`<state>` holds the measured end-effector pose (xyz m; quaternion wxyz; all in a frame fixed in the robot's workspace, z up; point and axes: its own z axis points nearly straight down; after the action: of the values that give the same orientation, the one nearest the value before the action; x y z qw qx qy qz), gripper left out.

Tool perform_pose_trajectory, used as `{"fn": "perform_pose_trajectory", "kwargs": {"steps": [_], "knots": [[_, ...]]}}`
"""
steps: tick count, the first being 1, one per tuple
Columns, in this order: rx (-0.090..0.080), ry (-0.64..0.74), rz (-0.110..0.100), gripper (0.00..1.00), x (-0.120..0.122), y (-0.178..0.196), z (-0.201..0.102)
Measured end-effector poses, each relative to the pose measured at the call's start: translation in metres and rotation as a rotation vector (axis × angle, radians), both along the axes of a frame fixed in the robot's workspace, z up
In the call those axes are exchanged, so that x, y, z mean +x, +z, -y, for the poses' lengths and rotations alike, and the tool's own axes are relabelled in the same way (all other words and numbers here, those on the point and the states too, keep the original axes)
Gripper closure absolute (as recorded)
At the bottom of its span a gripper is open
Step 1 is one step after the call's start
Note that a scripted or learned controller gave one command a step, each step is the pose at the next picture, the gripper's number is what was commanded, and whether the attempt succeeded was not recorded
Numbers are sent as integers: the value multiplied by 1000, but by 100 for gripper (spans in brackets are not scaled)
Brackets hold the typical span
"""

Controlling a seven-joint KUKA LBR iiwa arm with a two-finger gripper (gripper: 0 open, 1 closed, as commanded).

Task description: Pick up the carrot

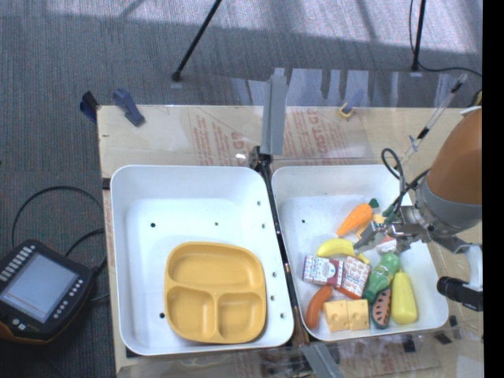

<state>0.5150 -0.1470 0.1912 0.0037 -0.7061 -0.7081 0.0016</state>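
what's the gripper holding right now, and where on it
Nothing that can be seen. The gripper sits just right of the carrot in the right bin, but the carrot is not between its fingers.

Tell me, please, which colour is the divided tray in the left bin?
The divided tray is yellow-orange, seen best in the camera view, lying in the left bin.

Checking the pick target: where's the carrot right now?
The carrot lies in the right bin, in its upper middle, tilted with its green top up-right. The banana is just below it and the gripper just to its right.
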Motion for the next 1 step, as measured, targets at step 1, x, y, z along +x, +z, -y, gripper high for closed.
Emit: {"fn": "perform_pose_trajectory", "kwargs": {"steps": [1], "knots": [[0,17,1,0,66,-29,-9]]}}
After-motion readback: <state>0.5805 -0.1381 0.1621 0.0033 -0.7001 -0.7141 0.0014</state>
